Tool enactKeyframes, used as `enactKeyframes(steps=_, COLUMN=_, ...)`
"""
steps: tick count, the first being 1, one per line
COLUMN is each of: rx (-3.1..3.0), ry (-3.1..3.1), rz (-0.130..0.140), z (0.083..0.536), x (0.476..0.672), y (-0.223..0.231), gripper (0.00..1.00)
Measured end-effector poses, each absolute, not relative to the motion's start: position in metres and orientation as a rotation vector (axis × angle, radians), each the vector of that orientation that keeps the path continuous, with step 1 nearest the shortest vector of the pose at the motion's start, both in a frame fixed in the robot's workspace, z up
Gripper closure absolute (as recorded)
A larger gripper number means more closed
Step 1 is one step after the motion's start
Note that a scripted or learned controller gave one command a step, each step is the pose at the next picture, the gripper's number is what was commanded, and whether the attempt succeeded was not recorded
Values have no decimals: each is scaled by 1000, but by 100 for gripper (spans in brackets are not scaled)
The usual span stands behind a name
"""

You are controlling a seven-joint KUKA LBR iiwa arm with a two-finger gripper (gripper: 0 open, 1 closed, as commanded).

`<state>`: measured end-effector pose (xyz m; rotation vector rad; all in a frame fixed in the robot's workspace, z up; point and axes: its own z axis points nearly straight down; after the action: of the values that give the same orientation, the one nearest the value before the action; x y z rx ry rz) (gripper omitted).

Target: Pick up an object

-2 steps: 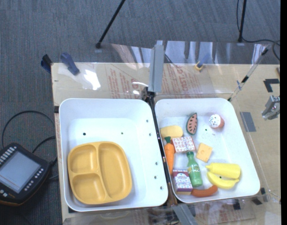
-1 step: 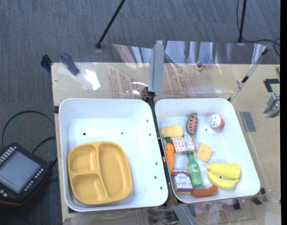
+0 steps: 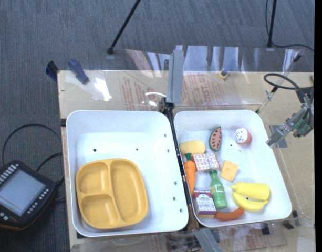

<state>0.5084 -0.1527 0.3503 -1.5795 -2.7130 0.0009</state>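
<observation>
The right bin (image 3: 271, 164) holds several toy foods. Among them are a watermelon slice (image 3: 216, 138), a white and red cupcake (image 3: 242, 136), a yellow block (image 3: 192, 147), a carrot (image 3: 190, 173) and a pink box (image 3: 206, 161). A cheese wedge (image 3: 229, 170), a green bottle (image 3: 218, 189), bananas (image 3: 250, 195), a red sausage (image 3: 229, 214) and a small red carton (image 3: 204, 202) lie there too. My gripper (image 3: 279, 137) hangs at the bin's right rim, right of the cupcake and apart from every object. Nothing is seen in it.
The left bin (image 3: 124, 127) holds a yellow divided plate (image 3: 111, 192). A clear panel (image 3: 213, 62) stands behind the bins. A teach pendant (image 3: 16, 193) lies on the floor at left. Cables (image 3: 279, 80) loop near the arm at right.
</observation>
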Motion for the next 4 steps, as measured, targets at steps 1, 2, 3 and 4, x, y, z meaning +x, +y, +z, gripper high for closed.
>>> enactKeyframes(steps=1, rx=-1470, ry=-2786, rz=-1, z=440, x=483, y=-210, gripper=100)
enactKeyframes(steps=2, rx=-685, ry=-3064, rz=-2, z=365, x=477, y=-212, gripper=100)
enactKeyframes(steps=3, rx=-1118, ry=-2937, rz=0, z=350, x=507, y=-213, gripper=100)
enactKeyframes(steps=4, rx=-1550, ry=-2732, rz=0, z=356, x=488, y=-214, gripper=100)
